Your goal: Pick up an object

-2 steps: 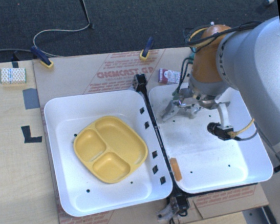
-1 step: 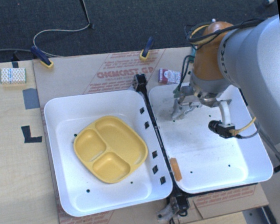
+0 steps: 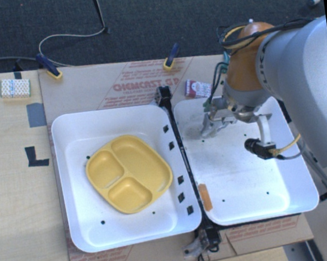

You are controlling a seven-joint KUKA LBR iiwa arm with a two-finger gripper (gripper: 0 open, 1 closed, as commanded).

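Note:
A small orange object (image 3: 205,197) lies in the right bin (image 3: 294,199), against its left wall near the front. A yellow divided plate (image 3: 128,173) rests in the middle of the left bin (image 3: 81,229). My gripper (image 3: 208,130) hangs over the bare floor at the back left of the right bin. It is open, with nothing between its fingers. It stands well behind the orange object and to the right of the plate, across the wall between the bins. The grey arm with its orange band (image 3: 245,67) covers the right bin's back right corner.
A small red and white packet (image 3: 195,88) lies on the cardboard just behind the right bin. Two yellow and blue clamps (image 3: 49,66) (image 3: 171,57) hold the cardboard's back edge. A black cable fitting (image 3: 257,147) hangs off the wrist over the right bin.

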